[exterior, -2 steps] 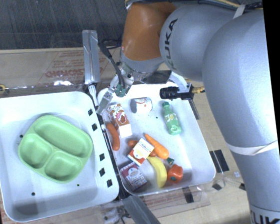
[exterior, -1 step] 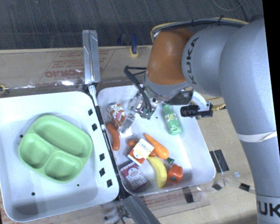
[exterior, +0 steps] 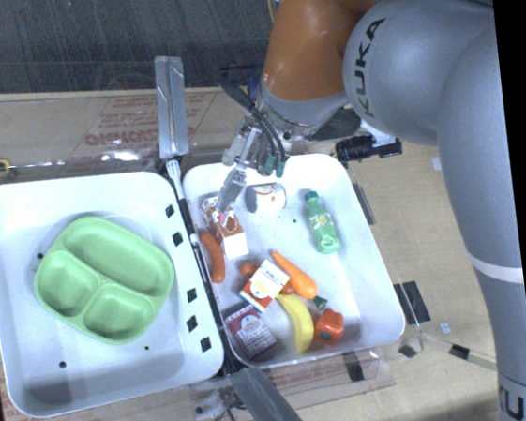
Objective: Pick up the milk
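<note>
Camera view: "KUKA" lettering on arm (exterior: 386, 49); fingers (exterior: 227, 197) above milk (exterior: 230, 234), state unclear.

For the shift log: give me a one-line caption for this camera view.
Gripper poised over the milk carton at the right bin's left side; green tray in the left bin.

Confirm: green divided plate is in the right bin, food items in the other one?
Not quite. The camera view shows the green divided plate in the left bin. The food items, such as the banana and green bottle, lie in the right bin.
</note>
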{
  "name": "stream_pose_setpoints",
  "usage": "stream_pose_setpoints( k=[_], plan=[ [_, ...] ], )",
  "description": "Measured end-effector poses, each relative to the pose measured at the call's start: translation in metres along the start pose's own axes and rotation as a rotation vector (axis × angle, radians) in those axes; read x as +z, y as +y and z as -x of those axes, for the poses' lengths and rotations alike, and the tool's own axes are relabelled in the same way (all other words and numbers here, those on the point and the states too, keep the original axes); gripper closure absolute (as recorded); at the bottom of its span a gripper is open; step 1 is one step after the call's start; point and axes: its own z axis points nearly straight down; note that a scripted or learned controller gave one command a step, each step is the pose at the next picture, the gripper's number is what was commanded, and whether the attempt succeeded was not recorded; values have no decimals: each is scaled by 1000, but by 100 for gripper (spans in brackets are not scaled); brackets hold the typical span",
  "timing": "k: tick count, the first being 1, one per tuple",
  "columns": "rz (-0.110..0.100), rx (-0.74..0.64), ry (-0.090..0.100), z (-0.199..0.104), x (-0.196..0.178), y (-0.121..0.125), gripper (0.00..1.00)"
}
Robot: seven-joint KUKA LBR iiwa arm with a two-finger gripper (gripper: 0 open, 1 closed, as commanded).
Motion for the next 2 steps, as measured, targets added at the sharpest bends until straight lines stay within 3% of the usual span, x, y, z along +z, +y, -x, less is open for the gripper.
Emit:
stream_pose_setpoints(
  k=[1, 2],
  plan=[
    [-1, -324, 4, -36, 33, 18, 0],
    [0, -389, 0, -23, -20, 47, 0]
  ],
)
